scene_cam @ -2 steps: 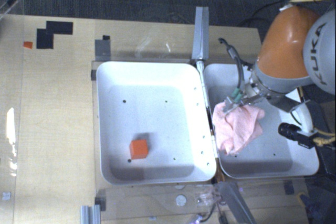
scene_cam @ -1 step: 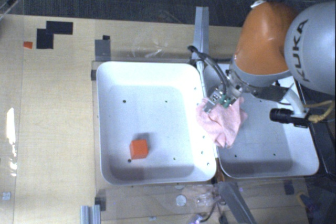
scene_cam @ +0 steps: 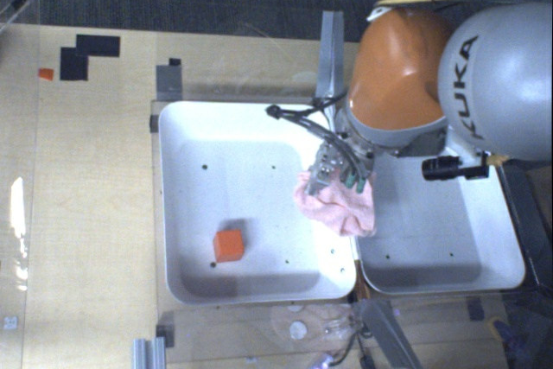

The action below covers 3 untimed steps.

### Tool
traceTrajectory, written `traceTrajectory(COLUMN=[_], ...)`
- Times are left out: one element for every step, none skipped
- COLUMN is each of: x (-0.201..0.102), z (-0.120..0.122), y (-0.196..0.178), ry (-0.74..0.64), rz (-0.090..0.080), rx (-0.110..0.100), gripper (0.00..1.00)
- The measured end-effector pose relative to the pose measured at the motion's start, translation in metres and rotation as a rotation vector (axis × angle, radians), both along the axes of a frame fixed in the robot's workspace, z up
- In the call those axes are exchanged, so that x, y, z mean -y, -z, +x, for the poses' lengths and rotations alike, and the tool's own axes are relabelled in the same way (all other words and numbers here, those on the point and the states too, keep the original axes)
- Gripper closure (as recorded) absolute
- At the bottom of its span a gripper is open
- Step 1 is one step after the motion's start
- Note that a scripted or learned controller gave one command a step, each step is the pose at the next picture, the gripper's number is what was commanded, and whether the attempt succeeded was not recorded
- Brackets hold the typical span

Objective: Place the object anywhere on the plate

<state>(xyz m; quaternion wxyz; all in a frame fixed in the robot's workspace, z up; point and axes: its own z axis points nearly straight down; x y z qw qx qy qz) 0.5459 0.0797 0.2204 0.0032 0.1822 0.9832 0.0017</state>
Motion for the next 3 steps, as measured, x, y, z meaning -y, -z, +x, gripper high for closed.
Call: traceTrajectory(x=[-0.056, -0.108, -0.108], z=[0.006, 0.010, 0.010], y=[0.006, -0.006, -0.006], ry=[-0.371, -0.373, -0.372], rz=[-0.001, 0.000, 0.000], rx=[0.002, 0.004, 0.004], gripper=[1.00, 1.00, 0.00])
